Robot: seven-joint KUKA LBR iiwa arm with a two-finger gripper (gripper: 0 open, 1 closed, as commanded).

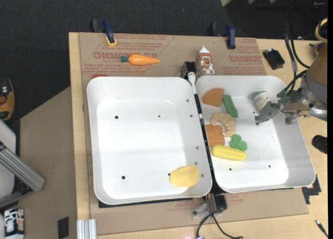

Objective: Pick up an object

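The right bin (291, 175) holds several toy foods along its left side: an orange bread slice (213, 96), a green pickle (230, 105), a tan croissant (223, 121), an orange chunk (214, 135), a green broccoli piece (238, 142) and a yellow corn cob (229, 153). A small silver can (260, 98) lies further right. My gripper (276, 117) hangs low over the right bin's right half, just below and right of the can, open with bare bin floor between its fingers. A yellow lemon-like piece (184, 176) rests in the left bin (104, 144) near its front right corner.
On the cardboard behind the bins lie a toy carrot (141, 60) and a small carton (206, 61). Two blue clamps (109, 34) (230, 36) grip the board's back edge. A black block (273, 58) and cables sit at the back right.
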